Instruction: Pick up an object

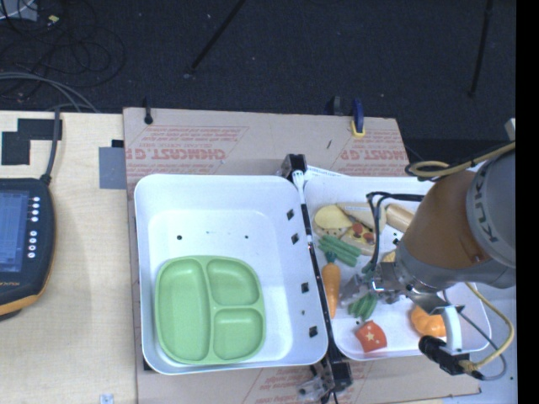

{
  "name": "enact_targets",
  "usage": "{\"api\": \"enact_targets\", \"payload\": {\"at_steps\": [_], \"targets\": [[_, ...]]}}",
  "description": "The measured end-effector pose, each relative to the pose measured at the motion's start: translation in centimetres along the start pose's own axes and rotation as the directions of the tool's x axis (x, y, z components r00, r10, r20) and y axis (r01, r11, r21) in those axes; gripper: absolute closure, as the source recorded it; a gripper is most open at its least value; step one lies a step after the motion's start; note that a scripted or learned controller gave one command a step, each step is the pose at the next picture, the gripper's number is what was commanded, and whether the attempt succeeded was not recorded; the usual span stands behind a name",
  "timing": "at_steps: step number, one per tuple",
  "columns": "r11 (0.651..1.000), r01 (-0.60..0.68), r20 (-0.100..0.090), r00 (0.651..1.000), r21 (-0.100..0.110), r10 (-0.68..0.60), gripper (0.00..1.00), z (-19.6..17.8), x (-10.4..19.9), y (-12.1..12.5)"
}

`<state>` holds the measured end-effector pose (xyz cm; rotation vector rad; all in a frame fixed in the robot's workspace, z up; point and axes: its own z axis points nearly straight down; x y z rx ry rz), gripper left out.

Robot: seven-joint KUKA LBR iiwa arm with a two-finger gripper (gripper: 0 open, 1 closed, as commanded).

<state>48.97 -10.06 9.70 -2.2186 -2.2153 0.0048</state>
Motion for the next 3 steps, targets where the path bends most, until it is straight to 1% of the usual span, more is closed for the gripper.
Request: {"api": "enact_targets", "payload": {"at_steps": [1,2,3], "targets": [[1.0,0.001,0.006,1.0,-0.007,-0.001,0.0,0.7,-0.1,7.1],[1.0,0.001,-0.001,1.0,0.003,-0.001,0.0,0.1,0.9,0.6],[1.0,-0.004,0.0,1.0,0.003,0.004,1.0,-0.8,0.7,0.8]]}}
